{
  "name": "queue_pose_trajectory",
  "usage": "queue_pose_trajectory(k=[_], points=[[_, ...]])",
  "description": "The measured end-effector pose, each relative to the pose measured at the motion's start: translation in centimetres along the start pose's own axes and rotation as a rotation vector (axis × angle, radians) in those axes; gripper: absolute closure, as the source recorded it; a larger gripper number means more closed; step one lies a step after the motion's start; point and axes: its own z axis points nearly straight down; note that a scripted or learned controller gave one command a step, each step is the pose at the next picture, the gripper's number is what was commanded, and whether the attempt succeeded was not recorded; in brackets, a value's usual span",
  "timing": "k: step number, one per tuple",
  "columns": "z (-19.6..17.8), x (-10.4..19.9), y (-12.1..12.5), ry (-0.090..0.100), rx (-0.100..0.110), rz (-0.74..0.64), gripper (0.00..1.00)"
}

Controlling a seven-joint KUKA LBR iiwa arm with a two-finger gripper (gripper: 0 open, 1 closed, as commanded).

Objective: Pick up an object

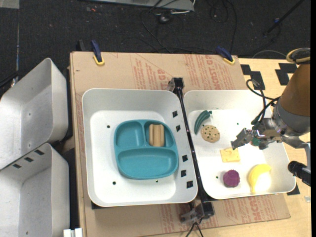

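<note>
1. The task names no single object; the right bin holds five candidates: a yellow cheese-like slab, a cookie, a green pod, a purple lump and a banana.
2. The yellow slab lies flat near the bin's middle, just below and left of the hand.
3. The green pod's long axis runs diagonally, upper right to lower left; the banana curves from upper right down toward the bin's front edge.
4. The arm reaches in from the right, wrist low over the bin, with the hand pointing left and slightly down.
5. Nothing shows between the dark fingers, but whether they are spread or closed I cannot tell.
6. The left bin carries a teal divided tray, with a tan, upright-lying roll in its upper right compartment.
7. Both bins sit side by side on a cardboard-covered desk.
</note>
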Motion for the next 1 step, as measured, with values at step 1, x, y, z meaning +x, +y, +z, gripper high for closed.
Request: queue_pose_trajectory(k=[1], points=[[-0.68, 0.06, 0.29, -0.003, -0.014, -0.004, 0.0]])
